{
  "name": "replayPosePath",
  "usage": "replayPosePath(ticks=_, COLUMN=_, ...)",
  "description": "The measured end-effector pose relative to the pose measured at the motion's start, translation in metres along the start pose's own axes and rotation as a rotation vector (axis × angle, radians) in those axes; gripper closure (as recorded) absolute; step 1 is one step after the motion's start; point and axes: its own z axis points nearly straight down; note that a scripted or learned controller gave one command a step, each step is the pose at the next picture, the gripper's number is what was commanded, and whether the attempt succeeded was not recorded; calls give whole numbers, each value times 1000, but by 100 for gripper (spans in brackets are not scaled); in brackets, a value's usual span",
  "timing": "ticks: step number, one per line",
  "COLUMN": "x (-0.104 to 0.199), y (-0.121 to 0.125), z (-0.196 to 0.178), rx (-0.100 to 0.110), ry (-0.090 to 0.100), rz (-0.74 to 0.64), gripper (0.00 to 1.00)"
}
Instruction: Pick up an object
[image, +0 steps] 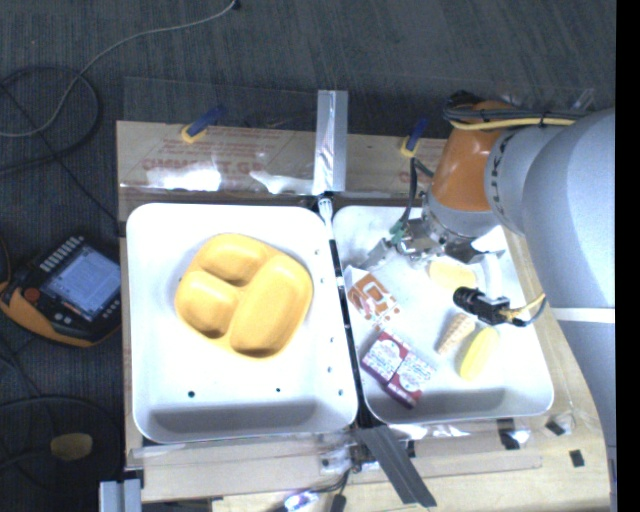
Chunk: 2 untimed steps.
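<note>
The big grey arm comes in from the right, with its orange band above the wrist. The gripper points down near the right bin's back edge.

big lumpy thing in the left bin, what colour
Yellow, plain, in the camera view.

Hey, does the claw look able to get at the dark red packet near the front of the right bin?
Probably yes. The dark red packet lies flat in the right bin with nothing on top of it, and the claw sits at the bin's far end with only an orange-and-white packet lying flat between them.
</note>
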Motion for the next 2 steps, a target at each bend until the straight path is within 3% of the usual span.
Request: replayPosePath(ticks=2, x=25, y=-147, z=-3, rx=-6, ry=2, rz=-84, gripper=0)
